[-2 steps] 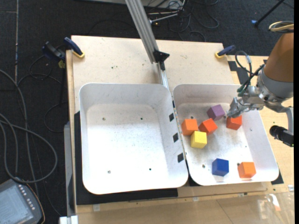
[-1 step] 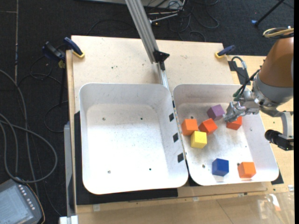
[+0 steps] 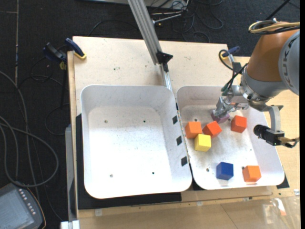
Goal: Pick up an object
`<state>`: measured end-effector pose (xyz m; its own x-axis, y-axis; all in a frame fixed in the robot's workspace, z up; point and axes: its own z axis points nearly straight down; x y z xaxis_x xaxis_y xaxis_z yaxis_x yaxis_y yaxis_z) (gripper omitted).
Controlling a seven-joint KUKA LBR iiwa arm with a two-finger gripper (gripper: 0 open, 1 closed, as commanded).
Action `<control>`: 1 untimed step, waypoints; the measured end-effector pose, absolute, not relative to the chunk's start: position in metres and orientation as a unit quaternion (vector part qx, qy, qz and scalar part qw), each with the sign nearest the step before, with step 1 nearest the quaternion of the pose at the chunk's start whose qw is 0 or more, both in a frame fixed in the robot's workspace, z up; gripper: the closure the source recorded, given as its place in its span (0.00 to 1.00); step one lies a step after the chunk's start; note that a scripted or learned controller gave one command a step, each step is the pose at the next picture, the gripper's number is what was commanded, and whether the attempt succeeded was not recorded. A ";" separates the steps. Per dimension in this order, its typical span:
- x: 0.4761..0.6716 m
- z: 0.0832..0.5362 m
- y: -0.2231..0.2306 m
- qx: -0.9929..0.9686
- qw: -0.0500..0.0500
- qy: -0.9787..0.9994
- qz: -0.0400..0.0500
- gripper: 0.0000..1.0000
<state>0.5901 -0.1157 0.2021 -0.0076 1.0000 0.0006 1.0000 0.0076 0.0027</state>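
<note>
- The arm (image 3: 271, 61) reached in from the right and hung low over the right bin (image 3: 267, 175), its gripper (image 3: 222, 112) down near the back of that bin's floor.
- The gripper sat just above and behind an orange block (image 3: 212, 128), which lay tilted among a small cluster; whether it touched that block could not be made out.
- How the gripper stood, wide or narrow, could not be told from this slant, and nothing could be seen held in it.
- Beside the tilted block lay another orange block (image 3: 193, 129) to its left, a yellow block (image 3: 202, 142) just in front, touching or nearly so, and a third orange block (image 3: 238, 123) to its right, a little apart.
- Nearer the front edge sat a blue block (image 3: 225, 171) and one more orange block (image 3: 251, 173), well apart from the cluster.
- The left bin (image 3: 128, 142) lay alongside, separated by the raised rims.
- By my reading the step in hand was the descent onto a target, most likely the tilted orange block, with no lift begun.
- The next move would call for settling squarely over that block, closing on it without nudging the neighbours, then rising straight up; the tilt and the crowding made a slip or a push quite possible.
</note>
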 end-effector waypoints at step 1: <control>0.606 0.217 -0.059 0.704 0.001 0.710 0.002 1.00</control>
<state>0.6063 -0.0590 0.2170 -0.0082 1.0000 0.0013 1.0000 0.0081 0.0041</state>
